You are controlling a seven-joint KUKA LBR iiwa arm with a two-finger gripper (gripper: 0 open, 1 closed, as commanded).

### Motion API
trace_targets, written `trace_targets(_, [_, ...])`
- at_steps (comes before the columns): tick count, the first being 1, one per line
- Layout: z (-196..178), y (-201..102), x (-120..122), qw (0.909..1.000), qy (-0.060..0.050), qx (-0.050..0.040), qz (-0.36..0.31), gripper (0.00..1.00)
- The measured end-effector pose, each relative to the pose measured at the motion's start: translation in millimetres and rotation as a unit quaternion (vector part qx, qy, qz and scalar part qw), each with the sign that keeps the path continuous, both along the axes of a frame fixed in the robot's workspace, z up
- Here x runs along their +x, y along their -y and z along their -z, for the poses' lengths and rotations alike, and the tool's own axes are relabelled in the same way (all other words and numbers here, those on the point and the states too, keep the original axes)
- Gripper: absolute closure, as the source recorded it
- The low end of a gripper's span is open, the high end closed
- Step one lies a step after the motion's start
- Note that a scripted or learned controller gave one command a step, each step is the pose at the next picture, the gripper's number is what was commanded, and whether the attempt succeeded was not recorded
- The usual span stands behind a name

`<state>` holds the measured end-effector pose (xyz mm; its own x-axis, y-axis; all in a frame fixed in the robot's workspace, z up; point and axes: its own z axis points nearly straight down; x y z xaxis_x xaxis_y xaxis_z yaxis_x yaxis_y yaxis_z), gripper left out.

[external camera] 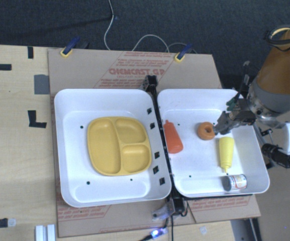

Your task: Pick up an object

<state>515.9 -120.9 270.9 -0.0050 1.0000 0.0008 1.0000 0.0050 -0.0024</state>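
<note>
Gripper sits low over the right bin, near its right wall, arm coming in from the right. Can't tell from this slant what the tips are doing; nothing visibly between them.

Nearest obj: donut, just left of the gripper tip, close to touching or touching, can't say which. It's round, so no long axis to line up with. It lies mid-bin, slightly toward the far-right part of the floor.

Next nearest: mustard bottle, just below/nearer the front edge than the gripper, long axis running far-to-near, cap end pointing to the front wall. A grasp there would want the fingers across the short width, i.e. left-right.

Others in the right bin: carrot by the left wall, long axis also roughly far-to-near, well apart from the gripper; can lying on its side at the front-right corner.

Left bin holds a yellow tray, centred, well apart from the arm.

Judgement: donut is the likely target, since it lies directly left of the tip. The move turns on a small shift left to centre over it, then down. Risk: tip nudges the donut sideways toward the carrot instead of straddling it.
</note>
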Motion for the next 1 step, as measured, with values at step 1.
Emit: trace_targets(1, [18.8, -56.8, -2.9, 1.0000, -0.001, 0.0003, -0.001, 1.00])
